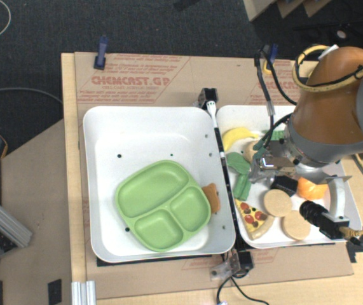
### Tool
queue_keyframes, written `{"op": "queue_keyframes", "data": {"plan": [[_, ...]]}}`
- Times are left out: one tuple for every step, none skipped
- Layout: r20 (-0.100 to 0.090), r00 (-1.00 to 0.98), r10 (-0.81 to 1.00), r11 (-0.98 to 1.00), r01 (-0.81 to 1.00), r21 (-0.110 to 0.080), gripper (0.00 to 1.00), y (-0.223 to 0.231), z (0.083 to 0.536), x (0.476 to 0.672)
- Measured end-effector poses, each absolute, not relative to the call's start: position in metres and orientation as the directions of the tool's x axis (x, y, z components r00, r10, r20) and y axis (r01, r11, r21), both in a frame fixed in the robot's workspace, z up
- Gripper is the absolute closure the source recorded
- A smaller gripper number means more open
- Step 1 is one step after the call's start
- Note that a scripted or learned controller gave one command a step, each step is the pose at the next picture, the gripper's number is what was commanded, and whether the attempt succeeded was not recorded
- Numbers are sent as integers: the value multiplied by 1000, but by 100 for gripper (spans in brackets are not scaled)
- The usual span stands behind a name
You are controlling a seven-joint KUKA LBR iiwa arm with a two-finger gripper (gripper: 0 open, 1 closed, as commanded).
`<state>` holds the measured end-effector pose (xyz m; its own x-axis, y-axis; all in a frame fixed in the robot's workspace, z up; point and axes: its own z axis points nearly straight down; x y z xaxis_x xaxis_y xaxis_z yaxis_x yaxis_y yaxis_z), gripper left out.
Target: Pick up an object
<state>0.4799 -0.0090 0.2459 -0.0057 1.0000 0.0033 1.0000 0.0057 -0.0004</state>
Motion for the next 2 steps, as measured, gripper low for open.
{"op": "queue_keyframes", "data": {"plan": [[3, -6, 1000, 6, 1000, -4, 100, 44, 238, 479], [3, -10, 1000, 10, 1000, 1, 100, 133, 239, 479]]}}
